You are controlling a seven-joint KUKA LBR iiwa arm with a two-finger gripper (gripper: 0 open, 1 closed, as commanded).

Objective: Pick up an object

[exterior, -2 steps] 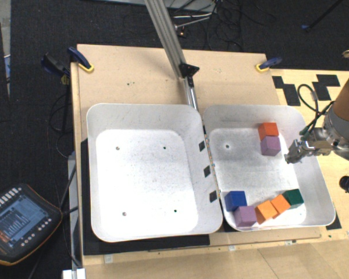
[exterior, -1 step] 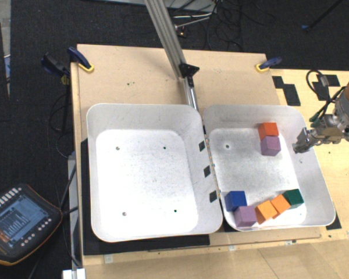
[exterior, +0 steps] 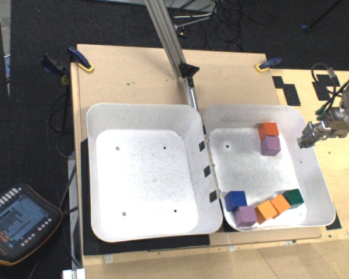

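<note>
Camera view looks down at a slant on a tan table [exterior: 139, 74] carrying two shallow white bins side by side. Left bin [exterior: 99, 156] shows a bare speckled floor from wall to wall. Right bin [exterior: 244, 112] holds all the blocks, in two groups. Toward its far right corner an orange block [exterior: 268, 130] touches a purple block [exterior: 270, 145] just in front of it; open floor lies to their left and between them and the near group. Along the near rim a blue block [exterior: 235, 200], a second purple block [exterior: 245, 215], a second orange block [exterior: 273, 207] and a green block [exterior: 293, 198] sit in a curved row, each touching or just beside its neighbour and close against the bin's front wall, with little room on the rim side. The middle of this bin's floor is open.

The hand [exterior: 309, 137] hangs at the right bin's right rim, about level with the far orange and purple pair and near them but apart, with bare bin wall between. Nothing can be seen between its fingers, and whether they are spread or closed cannot be told at this size. A slanted metal rail [exterior: 166, 31] runs from the top down to the seam between the bins. A teach pendant [exterior: 14, 222] lies off the table at lower left.
</note>
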